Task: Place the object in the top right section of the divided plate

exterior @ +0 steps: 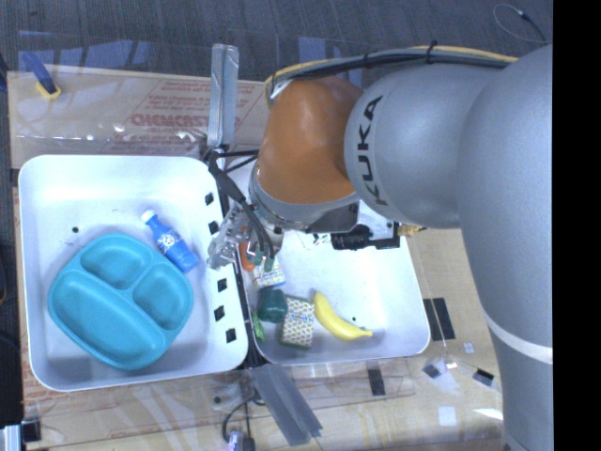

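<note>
fingers: honestly can't tell how they're set. The two-finger gripper [235, 242] sits low over the inner left edge of the right white plastic bin [404, 332], half hidden under the orange band of the arm, and the metal bits blur together there

possible pick: just under the gripper there's a small orange-and-white packet [265, 266]; too cluttered to say whether it's touching the gripper or just lying below it

divided plate: one light blue plastic plate with three sections [117, 299], rounded shape, smooth and glossy, lying flat in the left white plastic bin [56, 181]. Its top right section has nothing in it

bottle: one small clear plastic bottle with a blue cap and blue label [169, 241], lying on its side in the left bin, long axis on a diagonal, cap pointing up-left, base down-right. It's just beside the plate's upper right rim

right bin count: one yellow banana [340, 318], curved, smooth, long axis running upper-left to lower-right; one dark green rounded object [272, 304]; one small box with a white and green patterned print [299, 322], touching the green one

bins: two, shallow, white, rounded corners, side by side

arm: one grey arm [451, 111], smooth matte shell
</note>
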You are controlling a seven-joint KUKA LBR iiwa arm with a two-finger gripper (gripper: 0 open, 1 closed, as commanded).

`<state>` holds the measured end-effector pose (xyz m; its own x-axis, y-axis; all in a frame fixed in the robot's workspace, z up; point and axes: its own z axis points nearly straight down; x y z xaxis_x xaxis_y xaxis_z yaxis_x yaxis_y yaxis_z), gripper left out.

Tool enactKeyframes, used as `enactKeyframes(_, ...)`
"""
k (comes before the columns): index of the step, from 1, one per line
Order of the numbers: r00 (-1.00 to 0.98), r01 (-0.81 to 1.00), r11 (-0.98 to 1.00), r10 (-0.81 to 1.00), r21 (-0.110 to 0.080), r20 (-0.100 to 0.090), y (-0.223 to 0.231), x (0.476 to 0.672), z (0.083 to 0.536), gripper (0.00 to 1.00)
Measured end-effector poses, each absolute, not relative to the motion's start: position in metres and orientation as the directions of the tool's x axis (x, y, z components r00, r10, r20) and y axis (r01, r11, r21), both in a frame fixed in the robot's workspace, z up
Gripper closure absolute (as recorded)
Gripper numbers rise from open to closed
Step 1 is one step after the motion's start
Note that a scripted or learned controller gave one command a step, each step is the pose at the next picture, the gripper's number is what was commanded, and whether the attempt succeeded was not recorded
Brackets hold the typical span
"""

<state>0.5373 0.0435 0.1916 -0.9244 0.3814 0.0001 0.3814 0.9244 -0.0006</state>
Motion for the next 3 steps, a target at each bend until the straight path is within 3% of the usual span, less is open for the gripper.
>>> enactKeyframes(1,-0.958,0.286,0.958,0.286,-0.001,0.001,-0.008,0.502,0.215,1.00)
enactKeyframes(2,-0.988,0.155,0.988,0.155,0.000,0.001,0.077,0.487,0.192,1.00)
enactKeyframes(3,-0.988,0.155,0.988,0.155,0.000,0.001,0.076,0.487,0.192,0.00)
